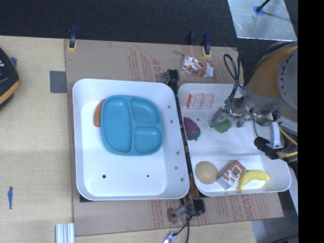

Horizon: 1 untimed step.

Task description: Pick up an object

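Gripper: metal two-finger gripper (226,116), low over the right white bin (223,151); whether the jaws are apart cannot be told.
Task item: small green rounded object (221,126), just at the fingertips, upper middle of the bin; long axis unclear.
Neighbours: purple grape cluster (191,128) left; yellow banana (253,178), long axis roughly left-right, near front edge.

A robotics lab bench is shown. Two white bins (83,135) are set on a cardboard sheet (126,59) that is clamped to a wooden bench (30,151) by blue clips (73,34) at twelve o'clock. Cables (233,67) are looped beside the grey arm (276,82) at three o'clock, and toy food (254,178) is laid out at five o'clock.
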Available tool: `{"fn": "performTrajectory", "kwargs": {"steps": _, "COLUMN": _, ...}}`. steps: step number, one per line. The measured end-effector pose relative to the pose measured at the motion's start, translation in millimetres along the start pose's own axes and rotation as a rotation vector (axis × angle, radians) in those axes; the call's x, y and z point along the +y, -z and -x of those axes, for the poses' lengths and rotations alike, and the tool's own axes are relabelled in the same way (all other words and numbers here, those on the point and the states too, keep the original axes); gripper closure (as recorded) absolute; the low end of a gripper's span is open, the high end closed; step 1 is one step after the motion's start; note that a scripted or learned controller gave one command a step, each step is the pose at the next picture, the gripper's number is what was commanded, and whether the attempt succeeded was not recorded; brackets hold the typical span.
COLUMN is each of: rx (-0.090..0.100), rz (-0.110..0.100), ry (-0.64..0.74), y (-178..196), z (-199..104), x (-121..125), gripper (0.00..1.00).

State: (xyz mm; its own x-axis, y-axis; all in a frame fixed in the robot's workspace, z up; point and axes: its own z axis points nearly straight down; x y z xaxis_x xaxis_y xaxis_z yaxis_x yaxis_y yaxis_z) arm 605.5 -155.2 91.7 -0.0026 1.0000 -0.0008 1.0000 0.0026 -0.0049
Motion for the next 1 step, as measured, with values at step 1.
{"fn": "performTrajectory", "kwargs": {"steps": 1, "rx": 0.0, "rz": -0.001, "ry": 0.0, "y": 10.8, "z": 0.6, "x": 0.3, "gripper": 1.0}}
